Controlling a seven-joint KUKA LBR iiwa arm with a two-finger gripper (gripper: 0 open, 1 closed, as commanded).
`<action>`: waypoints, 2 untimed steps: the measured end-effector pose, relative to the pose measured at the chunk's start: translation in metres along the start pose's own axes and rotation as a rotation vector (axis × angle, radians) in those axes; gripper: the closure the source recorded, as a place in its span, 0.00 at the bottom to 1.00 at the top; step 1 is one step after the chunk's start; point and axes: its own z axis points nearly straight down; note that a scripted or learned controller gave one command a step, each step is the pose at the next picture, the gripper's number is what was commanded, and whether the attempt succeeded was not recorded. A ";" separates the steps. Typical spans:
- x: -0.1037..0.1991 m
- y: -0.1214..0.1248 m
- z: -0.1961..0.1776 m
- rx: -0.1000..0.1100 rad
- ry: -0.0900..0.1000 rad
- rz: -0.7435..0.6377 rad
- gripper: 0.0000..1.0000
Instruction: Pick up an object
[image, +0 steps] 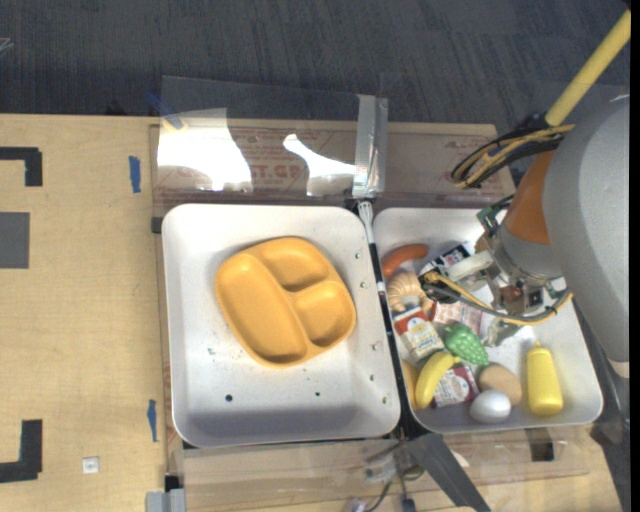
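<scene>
The right bin is crowded; most bare floor shows along its right wall. A yellow bottle stands out at lower right. The gripper hovers mid-bin, grip state apparently hidden by cables, so I cannot tell.

Bright, even light; glare on clear sheet

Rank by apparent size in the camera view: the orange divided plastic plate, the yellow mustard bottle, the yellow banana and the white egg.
1. Orange divided plastic plate, by far the largest.
2. Yellow mustard bottle and yellow banana look about alike; the banana is partly covered, so no ranking.
3. White egg, smallest.
</scene>
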 end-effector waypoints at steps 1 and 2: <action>-0.076 -0.015 0.015 -0.002 0.007 0.052 0.00; -0.075 -0.014 0.004 -0.004 0.011 0.053 1.00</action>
